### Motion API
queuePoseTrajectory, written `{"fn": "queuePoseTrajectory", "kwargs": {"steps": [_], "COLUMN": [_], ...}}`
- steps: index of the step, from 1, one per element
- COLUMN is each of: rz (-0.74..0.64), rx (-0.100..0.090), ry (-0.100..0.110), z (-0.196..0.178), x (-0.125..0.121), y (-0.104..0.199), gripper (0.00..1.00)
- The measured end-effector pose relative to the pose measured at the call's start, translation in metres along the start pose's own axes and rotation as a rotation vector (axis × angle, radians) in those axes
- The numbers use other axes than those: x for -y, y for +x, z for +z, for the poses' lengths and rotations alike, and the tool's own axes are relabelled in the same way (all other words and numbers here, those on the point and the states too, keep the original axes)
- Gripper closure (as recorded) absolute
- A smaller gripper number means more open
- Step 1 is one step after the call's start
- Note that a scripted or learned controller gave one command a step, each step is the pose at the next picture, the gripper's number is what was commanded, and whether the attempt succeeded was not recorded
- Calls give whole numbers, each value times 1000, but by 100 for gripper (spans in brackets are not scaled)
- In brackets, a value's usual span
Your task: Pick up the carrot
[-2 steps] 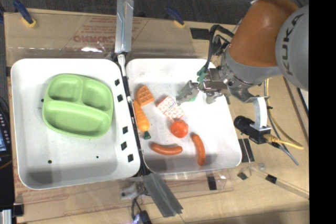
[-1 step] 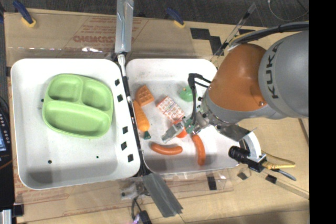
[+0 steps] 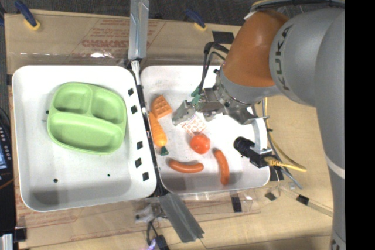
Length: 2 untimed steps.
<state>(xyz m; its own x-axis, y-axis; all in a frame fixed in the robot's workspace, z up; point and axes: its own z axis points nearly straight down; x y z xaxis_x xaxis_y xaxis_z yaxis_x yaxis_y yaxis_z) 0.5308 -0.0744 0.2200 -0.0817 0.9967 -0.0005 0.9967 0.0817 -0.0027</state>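
Several foods are crowding the carrot (image 3: 158, 133) at centre; the gripper (image 3: 188, 112), fingers apart and empty, is risking grabbing the neighbouring waffle (image 3: 162, 106).

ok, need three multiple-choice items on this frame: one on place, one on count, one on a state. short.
1. Where does the orange carrot lie?
A. in the green sectioned plate
B. in the right bin, along its left wall
C. on the cardboard outside the bins

2. How many long reddish sausages lie in the right white bin?
A. none
B. two
C. five

3. What is the state of the carrot?
A. lying on the bin floor, apart from the hand
B. lifted clear above the bench
C. resting in the left bin

Key: 1 B, the carrot lies against the divider side of the right bin. 2 B, one sausage lies near the bin's front edge and another sausage lies to its right. 3 A, the hand hangs to the carrot's right, near the red tomato, while the green sectioned plate sits in the left white bin.
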Motion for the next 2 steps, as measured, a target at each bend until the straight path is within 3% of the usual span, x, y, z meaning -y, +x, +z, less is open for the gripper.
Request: {"fn": "queuePoseTrajectory", "kwargs": {"steps": [1, 2], "rz": [-340, -799], "rx": [-1, -2], "ry": [0, 1], "z": [20, 81], "x": [10, 20], "y": [5, -40], "gripper": [0, 0]}}
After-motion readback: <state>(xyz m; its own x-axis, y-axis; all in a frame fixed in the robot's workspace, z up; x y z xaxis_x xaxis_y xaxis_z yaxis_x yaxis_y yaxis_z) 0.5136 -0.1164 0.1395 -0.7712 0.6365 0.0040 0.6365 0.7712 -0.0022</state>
